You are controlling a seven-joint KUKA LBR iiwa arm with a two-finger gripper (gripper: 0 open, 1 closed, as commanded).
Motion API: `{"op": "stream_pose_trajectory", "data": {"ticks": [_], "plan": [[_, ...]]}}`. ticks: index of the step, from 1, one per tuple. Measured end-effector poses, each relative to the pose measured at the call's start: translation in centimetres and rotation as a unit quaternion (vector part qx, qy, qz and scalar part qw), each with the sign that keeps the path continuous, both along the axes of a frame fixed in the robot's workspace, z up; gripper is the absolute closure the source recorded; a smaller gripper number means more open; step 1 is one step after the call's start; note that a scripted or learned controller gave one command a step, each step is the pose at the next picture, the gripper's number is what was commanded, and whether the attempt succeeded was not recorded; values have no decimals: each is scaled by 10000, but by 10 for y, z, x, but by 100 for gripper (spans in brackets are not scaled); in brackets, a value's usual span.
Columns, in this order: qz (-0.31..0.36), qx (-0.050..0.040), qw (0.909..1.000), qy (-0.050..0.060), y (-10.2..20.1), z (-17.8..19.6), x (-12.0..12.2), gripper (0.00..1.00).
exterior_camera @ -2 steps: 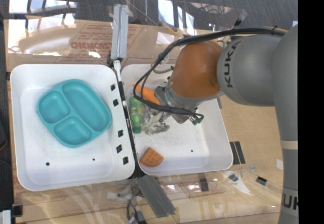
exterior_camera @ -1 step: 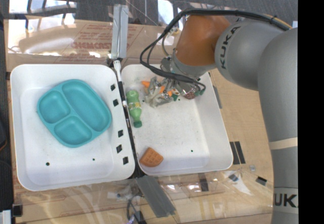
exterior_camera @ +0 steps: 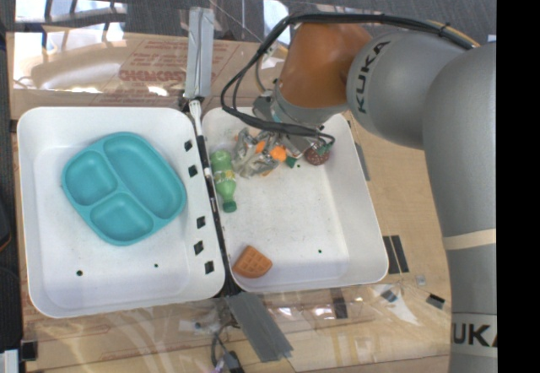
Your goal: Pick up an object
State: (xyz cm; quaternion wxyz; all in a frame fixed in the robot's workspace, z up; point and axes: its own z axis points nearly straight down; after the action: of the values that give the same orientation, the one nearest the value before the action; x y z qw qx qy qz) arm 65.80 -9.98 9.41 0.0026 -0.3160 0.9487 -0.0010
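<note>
Hung low over the clutter [exterior_camera: 253, 152] in the right bin [exterior_camera: 337, 228], tool [exterior_camera: 268, 143] state impossible to tell; risked snagging several pieces or none

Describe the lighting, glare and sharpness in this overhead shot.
Camera view: even, bright light with soft shadows; window reflections glare off the clear plastic sheet behind the bins and the shiny film at the front edge; the teal three-compartment plate reads sharp, while the small jumble of objects under the tool is too fine to resolve.
</note>
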Motion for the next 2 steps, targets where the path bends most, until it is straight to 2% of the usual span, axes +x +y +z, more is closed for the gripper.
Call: {"op": "stream_pose_trajectory", "data": {"ticks": [1, 2], "plan": [[772, -1, 9970, 1, -5, 17, 0, 100], [1851, -10, 9827, -6, 2, 16, 1, 100]]}}
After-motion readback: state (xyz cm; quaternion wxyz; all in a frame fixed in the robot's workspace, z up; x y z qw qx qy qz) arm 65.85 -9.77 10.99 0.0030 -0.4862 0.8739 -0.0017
